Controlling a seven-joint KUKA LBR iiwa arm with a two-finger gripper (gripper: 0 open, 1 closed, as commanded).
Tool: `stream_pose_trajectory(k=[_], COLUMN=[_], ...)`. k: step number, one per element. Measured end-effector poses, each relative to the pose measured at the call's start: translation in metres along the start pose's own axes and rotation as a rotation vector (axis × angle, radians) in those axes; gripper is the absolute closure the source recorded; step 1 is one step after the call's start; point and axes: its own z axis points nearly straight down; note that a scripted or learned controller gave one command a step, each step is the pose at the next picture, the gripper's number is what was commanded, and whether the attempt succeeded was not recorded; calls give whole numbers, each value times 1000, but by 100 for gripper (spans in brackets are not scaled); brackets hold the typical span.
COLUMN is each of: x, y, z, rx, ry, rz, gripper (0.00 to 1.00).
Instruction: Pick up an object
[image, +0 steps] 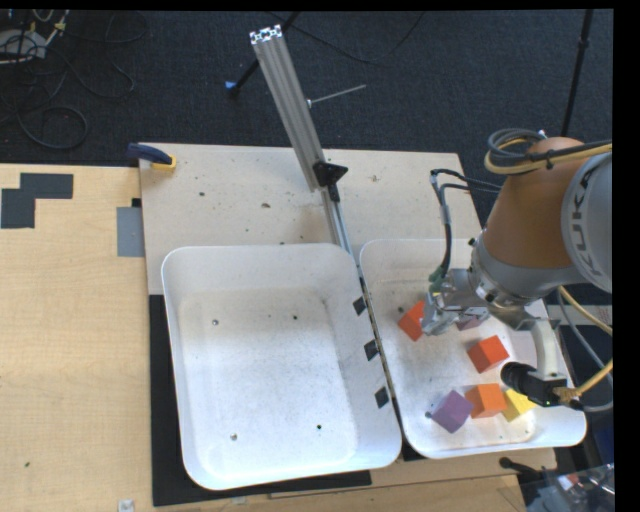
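While the pincer (432, 322) hangs low in the right bin (400, 262), its opening impossible to judge, an orange block (411, 322) lies just left of it, seemingly touching.

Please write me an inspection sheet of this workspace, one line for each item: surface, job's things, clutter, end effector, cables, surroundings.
Surface: pale bench bearing two shallow white bins, left bin and right bin, side by side.
Job's things: all in the right bin. Orange-red block beside the end effector, a second orange-red block, purple block, orange block, yellow block in a cluster near the front.
Clutter: blue and yellow clamp at the bench's far left corner.
End effector: end effector low in the right bin, next to the orange-red block; grip cannot be judged.
Cables: black cable running down along the arm; loose cables on the floor.
Surroundings: slanted aluminium bar, dark carpet, wooden panel.
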Motion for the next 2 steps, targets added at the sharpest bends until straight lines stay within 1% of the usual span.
stream_pose_trajectory(k=[1,2], x=[48,111], y=[-5,-16], z=[-12,-13], rx=[-2,1], ry=[-1,0], rz=[0,-2], gripper=[100,100])
